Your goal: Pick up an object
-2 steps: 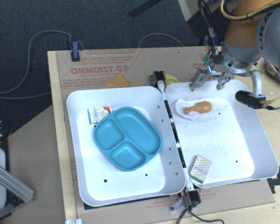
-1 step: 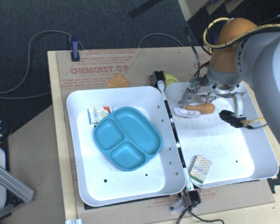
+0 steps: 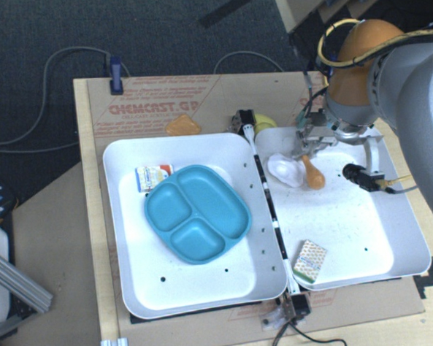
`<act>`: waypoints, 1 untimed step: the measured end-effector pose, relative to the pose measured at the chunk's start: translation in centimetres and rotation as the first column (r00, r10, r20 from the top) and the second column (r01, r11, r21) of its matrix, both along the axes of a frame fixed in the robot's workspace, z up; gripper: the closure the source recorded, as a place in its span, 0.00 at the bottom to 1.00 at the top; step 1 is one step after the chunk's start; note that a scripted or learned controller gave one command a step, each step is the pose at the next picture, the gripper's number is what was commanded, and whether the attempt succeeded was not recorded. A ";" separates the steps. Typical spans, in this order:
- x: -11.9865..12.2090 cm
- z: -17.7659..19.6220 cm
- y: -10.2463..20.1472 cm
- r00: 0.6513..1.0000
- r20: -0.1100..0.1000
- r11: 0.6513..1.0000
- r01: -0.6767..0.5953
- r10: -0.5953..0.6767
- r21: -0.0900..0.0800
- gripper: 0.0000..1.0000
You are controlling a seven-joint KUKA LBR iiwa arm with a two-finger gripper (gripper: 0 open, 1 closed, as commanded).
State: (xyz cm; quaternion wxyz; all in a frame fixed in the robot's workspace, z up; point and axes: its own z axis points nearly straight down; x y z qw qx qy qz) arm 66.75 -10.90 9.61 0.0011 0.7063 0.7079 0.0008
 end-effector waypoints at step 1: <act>-11.6 -1.3 -0.6 1.000 -0.014 1.000 0.007 -0.007 0.003 1.00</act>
